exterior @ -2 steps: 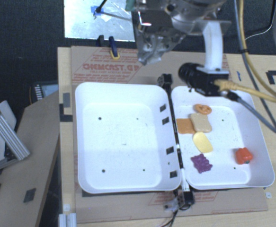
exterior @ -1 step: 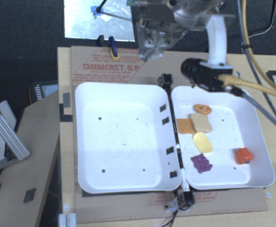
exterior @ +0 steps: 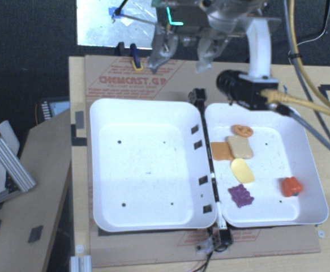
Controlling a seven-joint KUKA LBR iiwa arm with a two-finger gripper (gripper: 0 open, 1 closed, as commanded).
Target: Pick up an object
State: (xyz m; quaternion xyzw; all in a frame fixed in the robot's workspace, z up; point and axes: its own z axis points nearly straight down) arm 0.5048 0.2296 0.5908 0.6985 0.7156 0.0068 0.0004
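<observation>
Toys lie in the right bin (exterior: 309, 152), lower right of frame: purple grapes (exterior: 240, 195), red piece (exterior: 291, 187), yellow piece (exterior: 242, 170). Probably light, stiff plastic; grip across narrow sides. Gripper (exterior: 181, 58) hangs top centre, fingers apart, holding nothing.

Bright even light, white bins (exterior: 148, 109) slightly glaring, soft focus

Five small objects lie in the right bin (exterior: 309, 146): an orange pretzel-like piece (exterior: 242, 131) at the back, a tan slab (exterior: 241, 148) touching an orange block (exterior: 221, 151), a yellow oval (exterior: 242, 170), purple grapes (exterior: 240, 195) in front, and a red piece (exterior: 291, 187) apart, rightward.
</observation>
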